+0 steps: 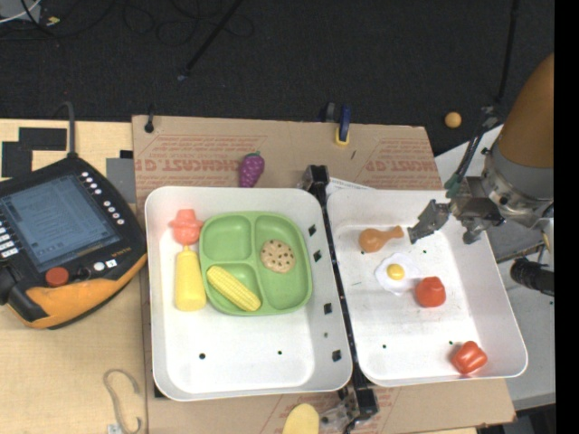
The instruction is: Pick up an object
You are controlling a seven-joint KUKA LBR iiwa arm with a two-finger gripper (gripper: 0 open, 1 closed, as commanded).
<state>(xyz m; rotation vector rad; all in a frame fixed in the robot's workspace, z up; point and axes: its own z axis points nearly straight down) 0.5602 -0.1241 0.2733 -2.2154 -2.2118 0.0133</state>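
Arm enters from the right edge, orange band [536,107] at upper right, grey wrist below it, angled down-left toward the right bin [507,333]. Gripper [448,221] sits over that bin's upper right part; fingers look spread apart, one dark finger [425,224] pointing left toward the drumstick [380,239], the other [475,229] to the right, nothing between them. Drumstick lies just left of the finger tip, can't tell if touching. Below it, a fried egg [394,273], a red cube-like piece [431,291] just beside the egg, and a red pepper [469,358] at the bin's lower right. Left bin [235,369] holds a green divided plate [258,233] with a cookie [278,256] and corn [233,288]; yellow bottle [188,279] and pink item [185,227] left of the plate. Purple grapes [251,168] on cardboard above the bins. Teach pendant [63,233] at frame left.
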